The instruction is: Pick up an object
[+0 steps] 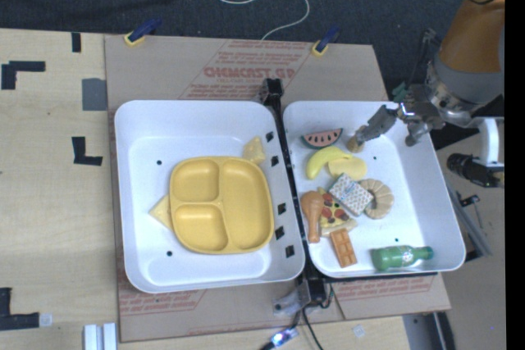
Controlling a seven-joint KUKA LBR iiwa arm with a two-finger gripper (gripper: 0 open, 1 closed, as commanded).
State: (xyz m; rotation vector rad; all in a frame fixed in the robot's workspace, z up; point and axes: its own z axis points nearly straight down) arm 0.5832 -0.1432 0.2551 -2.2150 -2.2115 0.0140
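Green bottle (400, 256): lying on its side, right bin (426, 176) front corner
Toy food pile: banana (330, 161), watermelon slice (321, 138), pizza slice (332, 213), all mid right bin
Yellow tray (221, 203): left bin (135, 176), three compartments
Gripper (371, 129): over right bin's far edge, just beside the banana
Jaws: cannot tell, too blurred
Held: nothing visible between fingers
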